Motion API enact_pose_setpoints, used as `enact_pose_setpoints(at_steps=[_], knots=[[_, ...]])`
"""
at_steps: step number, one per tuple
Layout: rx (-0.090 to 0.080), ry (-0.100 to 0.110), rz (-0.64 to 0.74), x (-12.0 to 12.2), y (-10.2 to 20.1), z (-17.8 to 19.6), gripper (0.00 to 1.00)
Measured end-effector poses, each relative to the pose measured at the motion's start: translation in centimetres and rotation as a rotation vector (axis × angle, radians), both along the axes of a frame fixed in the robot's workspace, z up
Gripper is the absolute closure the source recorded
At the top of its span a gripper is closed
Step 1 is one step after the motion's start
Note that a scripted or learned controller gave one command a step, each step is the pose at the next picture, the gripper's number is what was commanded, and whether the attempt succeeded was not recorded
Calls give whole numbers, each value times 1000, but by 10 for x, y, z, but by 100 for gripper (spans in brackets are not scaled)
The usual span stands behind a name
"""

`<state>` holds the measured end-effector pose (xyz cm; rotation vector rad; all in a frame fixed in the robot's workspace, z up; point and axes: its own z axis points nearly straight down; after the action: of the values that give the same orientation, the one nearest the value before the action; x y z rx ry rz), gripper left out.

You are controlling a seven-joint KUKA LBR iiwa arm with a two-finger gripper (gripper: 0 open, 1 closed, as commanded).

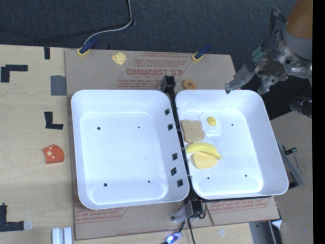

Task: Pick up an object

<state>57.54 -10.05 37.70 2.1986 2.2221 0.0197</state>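
inside, right bin holds toast, egg, banana; gripper open, holding nothing.

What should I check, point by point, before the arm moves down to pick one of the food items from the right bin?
1. Objects are present in the right bin: ok. A toast slice, a fried egg, a banana and a yellow round piece lie near its left wall.
2. Gripper is above a target: not ok. It is over the bin's far right corner, apart from the items.
3. Gripper carries nothing: ok. Nothing is seen between its fingers.
4. Items are separated: not ok. The banana overlaps the yellow round piece; toast and egg are very close.
5. Path to the items is free: ok.
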Motion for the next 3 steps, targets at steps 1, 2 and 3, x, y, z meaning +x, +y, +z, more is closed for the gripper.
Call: enact_pose_setpoints(at_steps=[1,2,3], knots=[[5,40,-8,-21,35,-195,0],[2,1,-6,-35,61,72,0],[0,20,-9,-35,60,72,100]])
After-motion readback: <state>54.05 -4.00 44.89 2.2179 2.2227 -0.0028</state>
